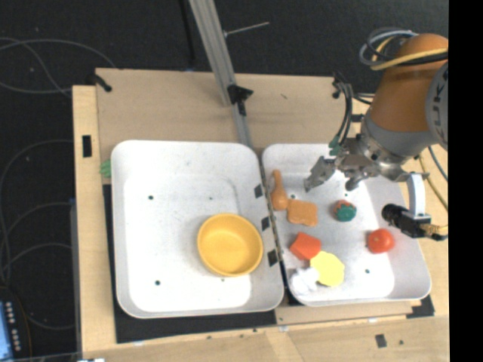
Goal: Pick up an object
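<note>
1. Locate the gripper above the far part of the right bin; its fingers stand apart, holding nothing.
2. Note the green object lying just nearward of the fingertips, nearest of all objects.
3. Expect a short descent toward you.

A tan worktop fills the frame's middle. Dark floor surrounds it, with thin cables at left.
</note>
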{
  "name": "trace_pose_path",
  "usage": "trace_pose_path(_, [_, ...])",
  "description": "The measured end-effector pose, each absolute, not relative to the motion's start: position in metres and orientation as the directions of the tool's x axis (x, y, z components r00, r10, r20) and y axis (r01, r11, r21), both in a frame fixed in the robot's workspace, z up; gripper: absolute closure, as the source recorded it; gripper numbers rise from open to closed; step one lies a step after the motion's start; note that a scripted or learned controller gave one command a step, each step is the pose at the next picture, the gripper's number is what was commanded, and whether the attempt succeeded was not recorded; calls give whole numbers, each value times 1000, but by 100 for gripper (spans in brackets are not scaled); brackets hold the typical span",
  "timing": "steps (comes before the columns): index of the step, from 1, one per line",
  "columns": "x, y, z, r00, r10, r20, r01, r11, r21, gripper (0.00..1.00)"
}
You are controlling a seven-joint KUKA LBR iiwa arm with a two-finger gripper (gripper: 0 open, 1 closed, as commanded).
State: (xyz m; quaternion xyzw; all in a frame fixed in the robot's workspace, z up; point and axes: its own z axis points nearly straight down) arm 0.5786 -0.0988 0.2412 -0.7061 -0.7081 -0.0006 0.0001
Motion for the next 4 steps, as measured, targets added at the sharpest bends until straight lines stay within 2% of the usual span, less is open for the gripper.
trace_pose_path(1, [579,-99,241,-1,1000,1,1000,1,2,0])
trace_pose_path(3, [573,-104,117,2,1000,-1,1000,-2,-6,0])
trace_pose_path(4, [572,-105,100,2,1000,-3,1000,-2,-2,0])
